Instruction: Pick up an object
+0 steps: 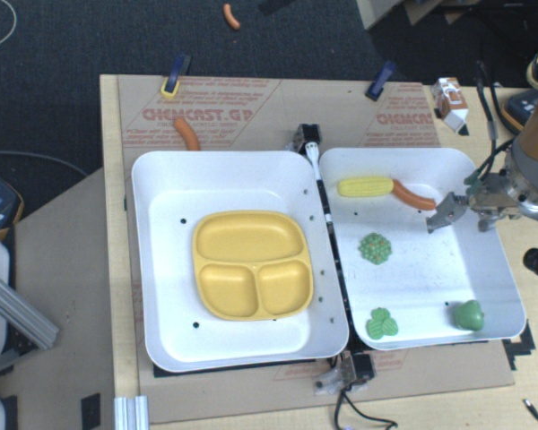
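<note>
Your end effector [464, 211] sits over the right side of the right-hand shallow white bin [498, 267], reaching in from the right edge of the view. Its two dark fingers are spread apart, one tip [438, 219] pointing left and down, the other toward the bin's right wall, with nothing held between them.

The closest object is a small orange-red sausage-shaped toy [413, 196], just beside the left fingertip, slightly up and to the left of it. Its long axis runs left to right with a gentle downward slant toward your end effector. Touching the sausage's far end, further left, lies a yellow plastic corn cob [365, 187], also lying left to right.

Below and left of the end effector is a round green knobbly toy [375, 248], near but apart. Further down are a green leafy toy [382, 323] and a green rounded toy [468, 314], well apart.

The sausage looks the likeliest target: a short move left and up.
</note>
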### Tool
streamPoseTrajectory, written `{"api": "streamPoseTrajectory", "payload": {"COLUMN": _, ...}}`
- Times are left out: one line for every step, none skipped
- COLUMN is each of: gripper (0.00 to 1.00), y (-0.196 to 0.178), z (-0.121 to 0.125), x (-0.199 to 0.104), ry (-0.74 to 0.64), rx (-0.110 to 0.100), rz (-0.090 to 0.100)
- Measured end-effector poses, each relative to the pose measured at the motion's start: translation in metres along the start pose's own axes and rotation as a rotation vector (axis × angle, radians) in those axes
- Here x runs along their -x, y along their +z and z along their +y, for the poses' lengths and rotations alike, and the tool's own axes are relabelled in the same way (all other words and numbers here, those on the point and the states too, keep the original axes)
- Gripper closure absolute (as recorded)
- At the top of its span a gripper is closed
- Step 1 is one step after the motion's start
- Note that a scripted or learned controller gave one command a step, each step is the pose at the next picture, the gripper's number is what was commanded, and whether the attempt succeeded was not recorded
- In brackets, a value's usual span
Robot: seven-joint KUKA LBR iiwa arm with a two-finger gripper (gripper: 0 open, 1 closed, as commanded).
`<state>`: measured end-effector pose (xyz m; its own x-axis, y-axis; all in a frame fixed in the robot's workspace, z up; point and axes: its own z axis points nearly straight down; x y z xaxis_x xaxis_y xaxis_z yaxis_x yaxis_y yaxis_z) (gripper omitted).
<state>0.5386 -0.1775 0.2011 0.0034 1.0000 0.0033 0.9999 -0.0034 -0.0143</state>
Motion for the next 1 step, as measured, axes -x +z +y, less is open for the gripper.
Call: {"api": "streamPoseTrajectory", "payload": {"gripper": 0.0, "y": -0.0079, "z": 0.0031, "x": -0.0005, "ry": -0.004, "rx": 0.014, "rz": -0.003}}
